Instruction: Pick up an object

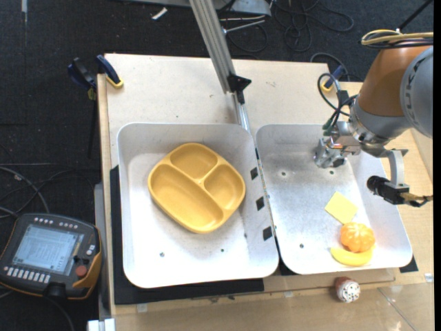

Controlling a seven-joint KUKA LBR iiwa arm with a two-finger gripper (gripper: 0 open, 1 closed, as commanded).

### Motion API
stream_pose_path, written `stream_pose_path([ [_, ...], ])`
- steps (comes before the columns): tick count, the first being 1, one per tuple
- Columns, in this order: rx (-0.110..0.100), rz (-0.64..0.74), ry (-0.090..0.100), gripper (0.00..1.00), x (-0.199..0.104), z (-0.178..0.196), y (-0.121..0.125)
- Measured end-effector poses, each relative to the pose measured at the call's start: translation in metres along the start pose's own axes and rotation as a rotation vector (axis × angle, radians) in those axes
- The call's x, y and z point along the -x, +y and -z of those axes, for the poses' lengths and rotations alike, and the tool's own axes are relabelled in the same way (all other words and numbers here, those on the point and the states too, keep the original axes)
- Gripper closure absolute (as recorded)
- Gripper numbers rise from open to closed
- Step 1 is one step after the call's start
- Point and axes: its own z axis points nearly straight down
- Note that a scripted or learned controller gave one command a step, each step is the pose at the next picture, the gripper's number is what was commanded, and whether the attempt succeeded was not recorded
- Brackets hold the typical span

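Hovering: gripper [329, 156] is hanging over the right bin's [296, 205] upper part; cannot tell its state.
Targets: orange [357, 237], banana [350, 256] and yellow block [341, 207] are sitting in the near right corner.
Handling: orange is looking light, round, likely rolling; grip across its middle.

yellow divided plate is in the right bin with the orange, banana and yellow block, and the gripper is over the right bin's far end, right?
Not quite. The camera view shows the yellow divided plate in the left bin, alone. The orange, banana and yellow block lie in the right bin, and the gripper is over that bin's far end.
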Motion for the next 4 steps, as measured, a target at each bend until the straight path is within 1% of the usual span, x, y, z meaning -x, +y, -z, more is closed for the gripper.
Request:
stream_pose_path([
  [2, 0.001, 0.001, -0.001, 1.0, 0.003, 0.125, -0.006],
  [3, -0.006, 0.006, 0.003, 1.0, -0.053, 0.123, -0.009],
  [4, -0.007, 0.006, 0.003, 1.0, -0.109, 0.117, -0.013],
])
